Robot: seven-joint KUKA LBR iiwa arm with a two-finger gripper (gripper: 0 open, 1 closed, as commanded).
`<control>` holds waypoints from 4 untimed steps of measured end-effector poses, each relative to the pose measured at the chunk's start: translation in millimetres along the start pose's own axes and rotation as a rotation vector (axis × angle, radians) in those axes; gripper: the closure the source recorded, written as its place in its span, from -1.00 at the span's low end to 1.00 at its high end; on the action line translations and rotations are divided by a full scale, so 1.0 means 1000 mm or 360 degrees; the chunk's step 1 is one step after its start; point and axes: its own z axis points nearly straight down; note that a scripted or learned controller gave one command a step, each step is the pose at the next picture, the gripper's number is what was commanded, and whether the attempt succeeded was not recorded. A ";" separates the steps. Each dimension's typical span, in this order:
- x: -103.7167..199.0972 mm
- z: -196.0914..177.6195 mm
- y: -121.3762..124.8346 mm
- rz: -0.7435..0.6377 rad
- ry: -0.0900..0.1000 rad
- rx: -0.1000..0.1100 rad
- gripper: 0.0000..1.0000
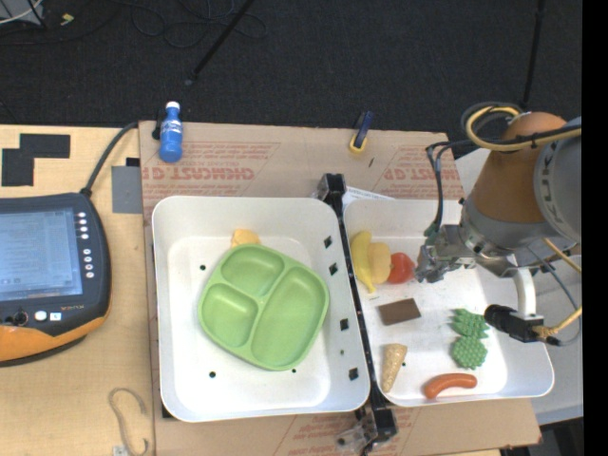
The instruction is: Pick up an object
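camera view: two shallow white bins side by side on a cardboard-covered counter (237,164). the left bin (180,350) holds a green divided plate (263,307), with a small yellow piece (244,237) showing at the plate's upper edge. the right bin (532,373) holds a yellow banana (361,259) touching a yellow lump (379,262) and a red tomato-like piece (400,268), a brown block (399,312), a cream cone-shaped piece (392,365), a red sausage (449,384) and two green bumpy pieces (468,338). the claw (432,262) hangs low over the right bin, just beside the red piece; whether it is open or grips anything cannot be told. cables loop around the arm (513,183). a blue bottle (171,133) and a blue-yellow clamp (361,133) sit at the far edge. a tablet-like pendant (47,269) lies left. printed lettering on the cardboard is upside down and unclear.
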 end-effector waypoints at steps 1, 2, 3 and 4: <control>-0.002 -0.062 -0.005 -0.0002 -0.0001 -0.0004 1.00; -0.003 -0.085 -0.004 -0.0003 0.0000 0.0000 1.00; 0.052 -0.073 -0.012 -0.0005 0.0003 0.0009 1.00; 0.111 -0.068 -0.012 -0.0008 0.0003 0.0008 1.00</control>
